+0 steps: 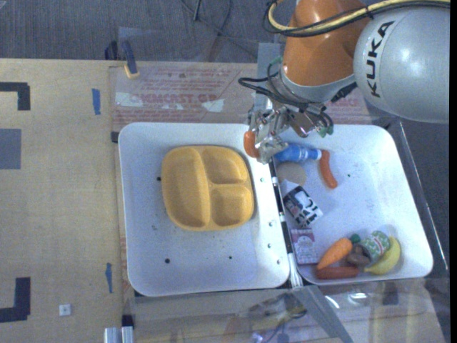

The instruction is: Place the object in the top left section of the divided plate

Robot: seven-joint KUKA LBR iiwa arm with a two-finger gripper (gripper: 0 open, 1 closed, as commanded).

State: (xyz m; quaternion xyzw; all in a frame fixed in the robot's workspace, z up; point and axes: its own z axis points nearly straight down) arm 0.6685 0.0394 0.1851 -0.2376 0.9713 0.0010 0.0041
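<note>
The yellow divided plate (207, 186) lies in the left bin (143, 263), with its two smaller sections toward the right. My gripper (267, 143) hangs over the ridge between the two bins, just right of the plate's upper right corner. A small orange-red object (249, 143) shows right against the gripper's left side, partly hidden by it. I cannot tell whether it is held or lying at the bin's edge.
The right bin (400, 191) holds a blue bottle (297, 153), an orange stick (327, 168), a black-and-white packet (301, 207), a pink card (305, 247), a carrot (334, 252) and a banana (386, 257). The arm's orange wrist looms over the bins' top edge.
</note>
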